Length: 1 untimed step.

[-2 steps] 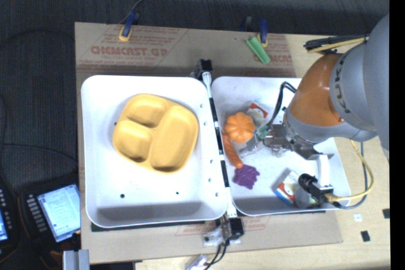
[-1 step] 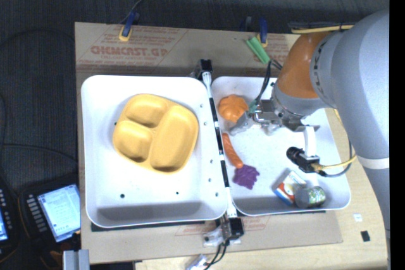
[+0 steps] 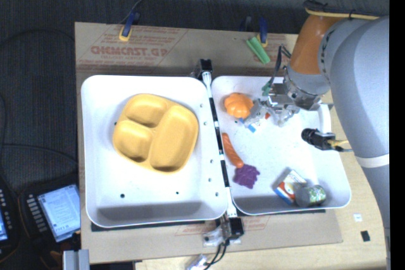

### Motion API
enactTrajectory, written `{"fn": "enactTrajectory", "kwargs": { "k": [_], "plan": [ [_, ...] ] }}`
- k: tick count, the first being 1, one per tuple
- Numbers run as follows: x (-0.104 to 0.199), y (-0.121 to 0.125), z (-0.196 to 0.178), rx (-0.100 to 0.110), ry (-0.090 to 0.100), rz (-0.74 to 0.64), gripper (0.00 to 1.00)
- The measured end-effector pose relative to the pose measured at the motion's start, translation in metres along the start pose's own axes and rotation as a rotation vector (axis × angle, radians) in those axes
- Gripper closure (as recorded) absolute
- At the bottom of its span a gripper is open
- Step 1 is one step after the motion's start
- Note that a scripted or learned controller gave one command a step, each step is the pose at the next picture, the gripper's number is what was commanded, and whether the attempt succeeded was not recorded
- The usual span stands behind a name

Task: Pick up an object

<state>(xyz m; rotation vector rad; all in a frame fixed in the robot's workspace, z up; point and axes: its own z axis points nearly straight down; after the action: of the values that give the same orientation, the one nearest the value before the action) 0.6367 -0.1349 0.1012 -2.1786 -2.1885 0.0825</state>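
Orange round toy (image 3: 237,104) sits in the right bin (image 3: 278,155), upper left part, close to the wall shared with the left bin (image 3: 101,186). Gripper (image 3: 273,107) is low over the same bin, just to the toy's right, near it but apart; nothing seen held. Cannot tell whether the gripper is wide or narrow, as the metal parts blur together. Small blue-and-white piece (image 3: 252,126) lies just below the gap between toy and gripper.

Rest of right bin:
- orange stick (image 3: 231,150) along the left wall, slanted, below the toy
- purple lump (image 3: 246,176) touching the stick's lower end
- white-and-red packet (image 3: 288,186) near the bottom right corner, with a grey-green lump (image 3: 310,194) touching its right side

Left bin holds one big yellow moulded tray (image 3: 156,131) with three hollows, roughly centred.

Both bins rest on a brown cardboard sheet (image 3: 126,50) printed with red letters, laid on the counter. A green stick (image 3: 258,49) lies on the cardboard above the right bin. Two blue clamps (image 3: 130,25) grip the sheet's far edge. The arm (image 3: 354,85) comes in from the right, orange band above the wrist.
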Motion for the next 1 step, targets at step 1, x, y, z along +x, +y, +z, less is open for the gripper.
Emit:
{"fn": "enactTrajectory", "kwargs": {
  "k": [1],
  "plan": [
    [0.0059,0.0148,-0.0224,-0.072,-0.004,0.004,1.00]
  ]
}}
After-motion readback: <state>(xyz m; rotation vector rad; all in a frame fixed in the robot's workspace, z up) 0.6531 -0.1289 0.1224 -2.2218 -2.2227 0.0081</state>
